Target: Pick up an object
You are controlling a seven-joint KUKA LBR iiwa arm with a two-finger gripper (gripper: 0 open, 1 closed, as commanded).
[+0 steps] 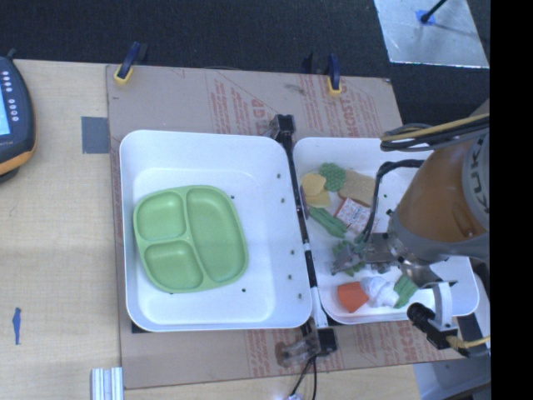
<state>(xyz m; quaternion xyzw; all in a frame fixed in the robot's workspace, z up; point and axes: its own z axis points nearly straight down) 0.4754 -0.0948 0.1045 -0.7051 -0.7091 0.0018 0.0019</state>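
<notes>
The right bin holds several small objects. At its far left lie a yellow piece, a green knobbly piece and a tan block. A red and white packet and a long green item sit nearer the middle. Near the front edge are an orange-red block, a crumpled white thing and a small green piece. My gripper reaches in low over the middle of this bin, just above the orange-red block and beside the long green item. The arm hides the bin's right half.
The left bin holds a light green divided plate. Both bins rest on a cardboard sheet clamped at the back. A handheld pendant lies at the far left of the bench. A black cable loops above the arm.
</notes>
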